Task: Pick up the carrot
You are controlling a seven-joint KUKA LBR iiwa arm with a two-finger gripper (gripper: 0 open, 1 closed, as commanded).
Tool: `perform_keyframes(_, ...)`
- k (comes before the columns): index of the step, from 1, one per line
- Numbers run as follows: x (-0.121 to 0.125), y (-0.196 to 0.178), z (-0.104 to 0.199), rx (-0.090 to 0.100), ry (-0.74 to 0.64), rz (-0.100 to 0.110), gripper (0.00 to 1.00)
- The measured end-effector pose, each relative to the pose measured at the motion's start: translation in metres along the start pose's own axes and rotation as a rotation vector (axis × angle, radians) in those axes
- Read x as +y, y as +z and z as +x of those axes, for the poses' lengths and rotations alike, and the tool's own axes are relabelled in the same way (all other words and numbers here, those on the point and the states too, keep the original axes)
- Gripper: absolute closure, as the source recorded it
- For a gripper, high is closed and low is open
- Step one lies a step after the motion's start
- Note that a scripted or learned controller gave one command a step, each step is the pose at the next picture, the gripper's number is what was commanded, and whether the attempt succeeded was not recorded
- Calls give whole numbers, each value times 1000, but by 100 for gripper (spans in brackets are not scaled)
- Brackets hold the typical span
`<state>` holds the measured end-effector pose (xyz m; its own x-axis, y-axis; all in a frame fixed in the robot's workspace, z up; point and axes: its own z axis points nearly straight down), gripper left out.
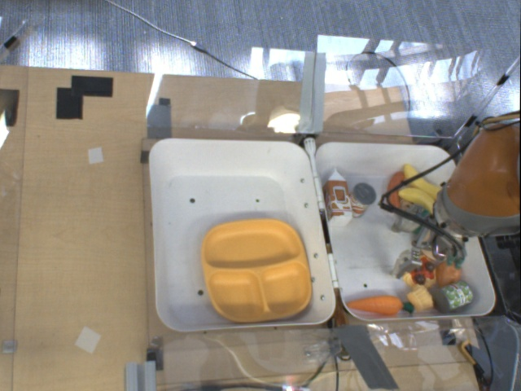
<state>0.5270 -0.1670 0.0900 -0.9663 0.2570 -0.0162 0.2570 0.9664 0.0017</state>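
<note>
Carrot lies at the right bin's front edge, near the jaws, whose opening I cannot tell among other toys.

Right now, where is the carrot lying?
The orange carrot lies in the right white bin, against its near wall, left of a small yellow toy piece.

No text is readable; the small carton bears a label too blurred to read

Grey arm, orange band, black cables.
</note>
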Motion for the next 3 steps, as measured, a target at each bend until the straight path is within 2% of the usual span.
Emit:
perform_keyframes(1, 2, -13, -4, -10, -6, 0, 100)
perform_keyframes(2, 59, -126, 18, 1, -321, -1, 100)
perform_keyframes(3, 65, -117, 19, 6, -688, -3, 100)
